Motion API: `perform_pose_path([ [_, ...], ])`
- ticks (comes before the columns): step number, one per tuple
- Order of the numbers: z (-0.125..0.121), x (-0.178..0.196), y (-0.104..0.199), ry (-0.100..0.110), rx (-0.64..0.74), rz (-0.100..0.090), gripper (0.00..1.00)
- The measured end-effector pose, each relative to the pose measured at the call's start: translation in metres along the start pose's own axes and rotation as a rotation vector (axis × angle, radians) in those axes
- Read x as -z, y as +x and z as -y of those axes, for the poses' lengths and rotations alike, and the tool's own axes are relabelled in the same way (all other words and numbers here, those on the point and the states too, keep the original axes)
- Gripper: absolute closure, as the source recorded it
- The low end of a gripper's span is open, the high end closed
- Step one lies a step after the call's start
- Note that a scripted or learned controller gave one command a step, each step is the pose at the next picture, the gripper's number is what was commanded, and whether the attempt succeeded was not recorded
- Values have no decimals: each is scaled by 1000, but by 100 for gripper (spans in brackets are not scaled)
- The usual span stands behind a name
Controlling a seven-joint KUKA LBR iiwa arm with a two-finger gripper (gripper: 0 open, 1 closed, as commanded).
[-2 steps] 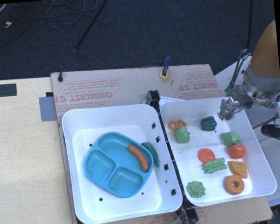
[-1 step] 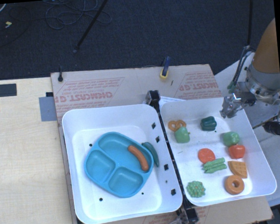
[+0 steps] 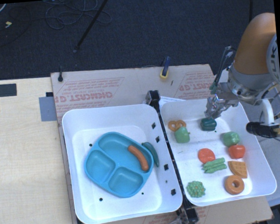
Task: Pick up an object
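The dark green pepper (image 3: pixel 208 124) sits near the back of the right bin (image 3: pixel 264 178), and my hand (image 3: pixel 215 107) hangs just above and behind it, close enough that it looks like my target, though nothing is lifted yet. From this angle I cannot tell whether I am spread apart or pressed together, and I see nothing caught in me, so I judge the pick as not yet made: the closing, the grip and the lift all remain. Around the pepper in the same bin I count one pretzel (image 3: pixel 177 125), one light green piece (image 3: pixel 182 135) just under it, one green vegetable (image 3: pixel 230 138), two red tomato-like pieces (image 3: pixel 206 155) (image 3: pixel 237 151), one bunch of green beans (image 3: pixel 214 166), one orange wedge (image 3: pixel 238 168), one doughnut (image 3: pixel 234 185) and one broccoli (image 3: pixel 196 189). The left bin (image 3: pixel 84 198) holds one blue divided tray (image 3: pixel 106 169) with one sausage (image 3: pixel 139 157) on it. Both bins rest on the counter (image 3: pixel 22 169).
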State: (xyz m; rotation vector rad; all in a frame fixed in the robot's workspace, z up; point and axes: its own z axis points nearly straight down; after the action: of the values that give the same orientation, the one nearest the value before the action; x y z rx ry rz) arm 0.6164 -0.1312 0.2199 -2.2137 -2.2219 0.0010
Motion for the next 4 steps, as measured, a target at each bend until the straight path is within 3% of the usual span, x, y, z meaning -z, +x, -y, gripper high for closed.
perform_pose_path([
  [1,7,-9,52,2,0,0,100],
  [3,0,10,172,-1,2,0,100],
  [4,2,0,180,3,-3,3,100],
])
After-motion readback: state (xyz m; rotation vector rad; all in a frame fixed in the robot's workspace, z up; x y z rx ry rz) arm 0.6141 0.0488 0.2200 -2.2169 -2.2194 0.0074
